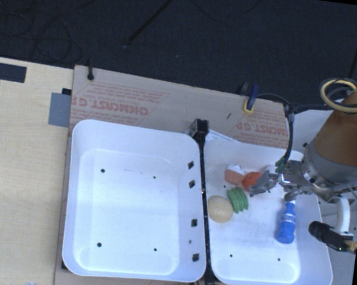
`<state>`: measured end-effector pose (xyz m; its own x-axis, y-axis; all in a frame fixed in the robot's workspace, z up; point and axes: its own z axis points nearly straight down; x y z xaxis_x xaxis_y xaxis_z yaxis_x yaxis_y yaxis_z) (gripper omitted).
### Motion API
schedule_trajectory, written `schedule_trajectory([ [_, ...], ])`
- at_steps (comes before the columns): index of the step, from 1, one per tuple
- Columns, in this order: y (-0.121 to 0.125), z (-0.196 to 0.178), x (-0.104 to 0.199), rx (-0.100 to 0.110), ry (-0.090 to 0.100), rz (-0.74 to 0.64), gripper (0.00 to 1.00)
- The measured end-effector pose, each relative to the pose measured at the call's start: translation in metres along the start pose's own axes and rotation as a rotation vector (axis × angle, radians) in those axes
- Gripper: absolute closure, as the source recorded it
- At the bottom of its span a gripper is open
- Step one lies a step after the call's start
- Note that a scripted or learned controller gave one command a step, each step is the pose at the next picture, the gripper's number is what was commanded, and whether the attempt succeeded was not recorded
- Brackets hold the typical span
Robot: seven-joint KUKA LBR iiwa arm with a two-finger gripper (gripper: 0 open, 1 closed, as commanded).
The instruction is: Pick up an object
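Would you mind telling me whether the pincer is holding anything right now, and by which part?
It cannot be told: the pincer sits low in the right bin beside the orange-red object.

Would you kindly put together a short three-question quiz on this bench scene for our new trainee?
1. True or false: the blue bottle lies in the left bin.
2. Which thing touches the beige ball? A) the green ridged piece B) the blue bottle C) the orange piece
3. Fill in: the gripper is over the ____ bin.

Key: 1 false; 2 A; 3 right.
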<state>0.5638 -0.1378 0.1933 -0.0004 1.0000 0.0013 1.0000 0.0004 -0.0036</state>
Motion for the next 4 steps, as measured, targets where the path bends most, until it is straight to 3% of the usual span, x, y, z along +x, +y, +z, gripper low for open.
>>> schedule_trajectory([
  [1,0.065,0.073,0.04,-0.006,-0.001,-0.001,0.0],
  [2,0.076,0.083,0.056,-0.002,-0.001,-0.002,0.0],
  [3,0.075,0.073,0.055,0.0,0.0,-0.002,1.0],
  [4,0.075,0.073,0.055,0.0,0.0,-0.002,0.0],
])
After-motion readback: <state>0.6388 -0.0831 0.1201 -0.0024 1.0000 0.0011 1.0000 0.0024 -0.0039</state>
